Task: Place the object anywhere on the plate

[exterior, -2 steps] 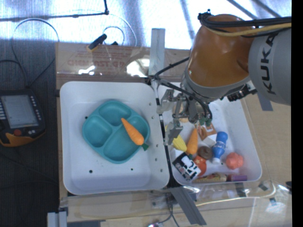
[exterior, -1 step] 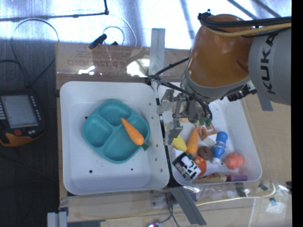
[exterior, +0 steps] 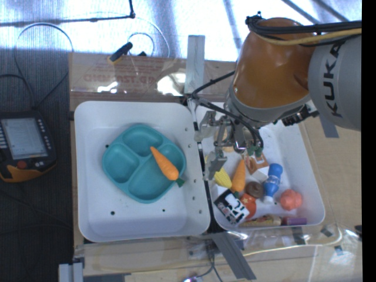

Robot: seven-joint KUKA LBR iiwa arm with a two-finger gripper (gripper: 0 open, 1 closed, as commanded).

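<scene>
A teal divided plate (exterior: 132,166) lies in the left bin (exterior: 94,122). An orange toy carrot (exterior: 165,163) rests on the plate's right side, its green end toward the lower right. My gripper (exterior: 226,148) hangs over the left part of the right bin (exterior: 311,187), just past the wall between the bins, above a pile of toy food. Directly under it sit a yellow piece (exterior: 222,178) and a second orange carrot (exterior: 239,176).
The right bin also holds a blue-and-white bottle (exterior: 272,181), a brown round piece (exterior: 254,189), an orange-red ball (exterior: 290,200), a black-and-white tagged block (exterior: 230,208) and a purple stick (exterior: 294,221). A teach pendant (exterior: 23,143) lies left of the bench.
</scene>
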